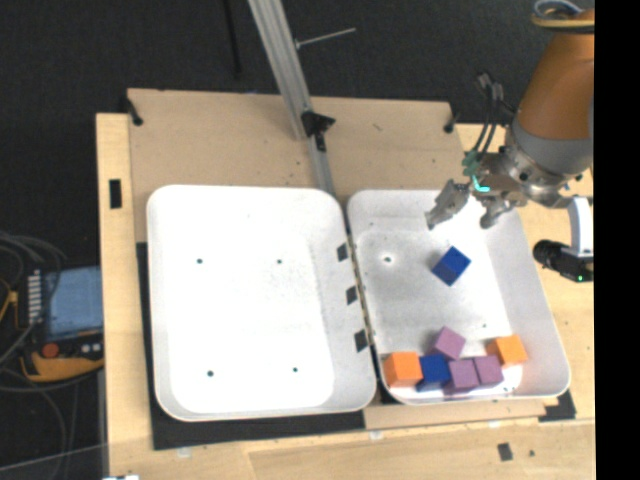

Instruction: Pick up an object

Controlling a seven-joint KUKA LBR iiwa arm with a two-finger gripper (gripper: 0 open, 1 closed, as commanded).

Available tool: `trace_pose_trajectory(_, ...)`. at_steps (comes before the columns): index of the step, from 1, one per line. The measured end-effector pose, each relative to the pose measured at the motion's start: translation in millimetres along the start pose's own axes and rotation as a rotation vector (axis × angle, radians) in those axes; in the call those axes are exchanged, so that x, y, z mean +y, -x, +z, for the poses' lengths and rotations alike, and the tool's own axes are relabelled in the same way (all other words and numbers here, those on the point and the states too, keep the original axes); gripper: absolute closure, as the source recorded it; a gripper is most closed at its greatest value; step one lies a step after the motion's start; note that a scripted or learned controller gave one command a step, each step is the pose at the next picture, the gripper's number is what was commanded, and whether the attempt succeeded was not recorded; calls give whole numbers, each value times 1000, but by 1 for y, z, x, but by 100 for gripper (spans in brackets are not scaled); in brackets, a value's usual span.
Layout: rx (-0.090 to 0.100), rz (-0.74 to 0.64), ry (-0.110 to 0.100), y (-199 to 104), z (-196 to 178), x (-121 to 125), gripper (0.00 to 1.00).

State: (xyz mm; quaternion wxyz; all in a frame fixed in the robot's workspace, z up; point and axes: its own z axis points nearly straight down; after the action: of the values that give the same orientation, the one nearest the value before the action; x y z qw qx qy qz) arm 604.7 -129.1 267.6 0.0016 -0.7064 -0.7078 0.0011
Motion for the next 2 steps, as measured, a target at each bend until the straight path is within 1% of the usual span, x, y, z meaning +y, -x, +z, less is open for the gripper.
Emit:
trace_pose_trajectory(1, 0, 0, 5, 0, -3, 1, 0)
trace_pose_trajectory(2, -2, 4, -2, -1, 60, -3, 0)
